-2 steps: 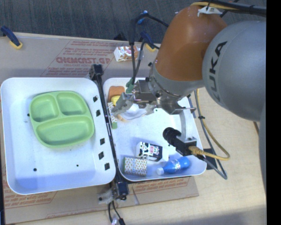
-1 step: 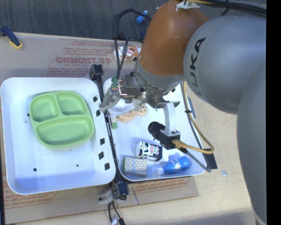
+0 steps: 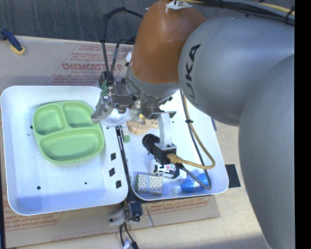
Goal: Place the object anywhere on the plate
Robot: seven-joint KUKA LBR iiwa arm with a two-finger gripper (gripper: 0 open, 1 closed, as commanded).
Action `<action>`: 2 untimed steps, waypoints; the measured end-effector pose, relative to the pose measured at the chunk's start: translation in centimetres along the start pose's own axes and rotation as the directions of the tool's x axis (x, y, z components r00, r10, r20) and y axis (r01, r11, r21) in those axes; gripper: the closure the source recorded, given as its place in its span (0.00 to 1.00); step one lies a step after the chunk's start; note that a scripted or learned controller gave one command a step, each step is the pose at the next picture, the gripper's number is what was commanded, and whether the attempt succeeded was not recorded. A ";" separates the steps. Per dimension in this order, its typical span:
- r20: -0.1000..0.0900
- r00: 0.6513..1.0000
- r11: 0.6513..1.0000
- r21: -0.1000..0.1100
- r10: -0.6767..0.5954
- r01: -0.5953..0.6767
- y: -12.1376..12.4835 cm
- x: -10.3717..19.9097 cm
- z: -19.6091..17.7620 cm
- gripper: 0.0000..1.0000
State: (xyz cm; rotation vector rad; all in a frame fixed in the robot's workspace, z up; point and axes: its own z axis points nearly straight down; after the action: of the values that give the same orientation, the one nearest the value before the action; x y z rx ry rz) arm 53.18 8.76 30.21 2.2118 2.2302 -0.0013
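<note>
From the overhead camera, the arm reaches in from the right, its wrist bent down over the divider between the two bins. The gripper sits at the right edge of the green plate in the left bin. I cannot tell its state or whether it carries anything. A patterned cup and blue bottle lie in the right bin. This looks like the carry or release step; next, it should move over the plate.

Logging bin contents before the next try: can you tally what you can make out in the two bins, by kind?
Green divided plate: 1, left bin
Patterned cup, on its side: 1, right bin
Blue bottle-like item: 1, right bin
Tan item, partly hidden under the arm: 1
Total: 4
</note>
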 end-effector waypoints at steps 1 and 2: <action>0.000 1.000 1.000 0.006 0.001 -0.001 5.6 4.1 8.5 1.00; 0.000 1.000 1.000 0.000 0.004 -0.004 6.8 -2.0 2.2 1.00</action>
State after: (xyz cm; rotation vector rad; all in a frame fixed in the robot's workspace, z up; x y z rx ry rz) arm 60.00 6.79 28.04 2.2163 2.2258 -0.0004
